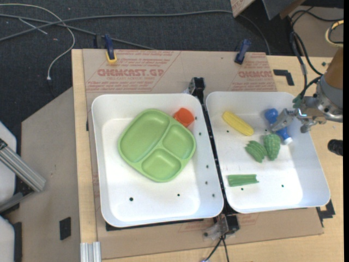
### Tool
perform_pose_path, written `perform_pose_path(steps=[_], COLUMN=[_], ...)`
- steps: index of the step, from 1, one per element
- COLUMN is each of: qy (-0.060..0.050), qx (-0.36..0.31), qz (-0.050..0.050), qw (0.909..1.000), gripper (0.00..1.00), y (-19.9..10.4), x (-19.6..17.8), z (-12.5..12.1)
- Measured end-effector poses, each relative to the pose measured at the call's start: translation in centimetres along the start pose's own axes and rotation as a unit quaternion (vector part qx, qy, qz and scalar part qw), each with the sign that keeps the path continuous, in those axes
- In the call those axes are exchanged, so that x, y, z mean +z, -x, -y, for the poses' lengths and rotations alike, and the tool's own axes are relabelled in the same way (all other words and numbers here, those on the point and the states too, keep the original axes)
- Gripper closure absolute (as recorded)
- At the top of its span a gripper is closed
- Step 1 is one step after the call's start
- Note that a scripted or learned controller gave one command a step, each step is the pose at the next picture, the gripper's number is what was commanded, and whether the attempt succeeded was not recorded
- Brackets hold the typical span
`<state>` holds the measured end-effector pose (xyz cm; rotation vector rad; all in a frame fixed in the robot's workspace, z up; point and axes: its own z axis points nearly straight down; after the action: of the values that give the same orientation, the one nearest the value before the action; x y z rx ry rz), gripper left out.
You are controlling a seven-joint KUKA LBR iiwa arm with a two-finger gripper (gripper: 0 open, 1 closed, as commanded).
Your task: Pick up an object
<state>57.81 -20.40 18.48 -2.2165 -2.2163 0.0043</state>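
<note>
jaws (pixel 284 125) over blue object (pixel 271 114) — right bin (pixel 305 195)

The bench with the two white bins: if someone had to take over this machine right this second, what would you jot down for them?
Gripper: over the right bin, near its far right side, low by a blue object. Whether it grips anything cannot be told.
Right bin: a yellow corn-like piece, two green leafy pieces close together, and a flat green stick nearer the front.
Left bin: a green divided plate with an orange object at its far edge.
Done: nothing visibly lifted.
Left: grasp one object and raise it; the blue one looks likeliest.
</note>
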Motion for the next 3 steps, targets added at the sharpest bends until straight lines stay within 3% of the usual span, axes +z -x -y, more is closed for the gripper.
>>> perform_pose_path(steps=[1, 2, 3], qy=[0.0, 0.003, 0.004], qx=[0.0, -0.001, -0.001], qz=[0.0, -0.001, 0.001], qw=[1.0, 1.0, 1.0], gripper=[0.0, 0.0, 1.0], y=[0.4, 0.2, 0.3], x=[6.3, 9.8, 8.8], z=[0.1, -0.1, -0.1])
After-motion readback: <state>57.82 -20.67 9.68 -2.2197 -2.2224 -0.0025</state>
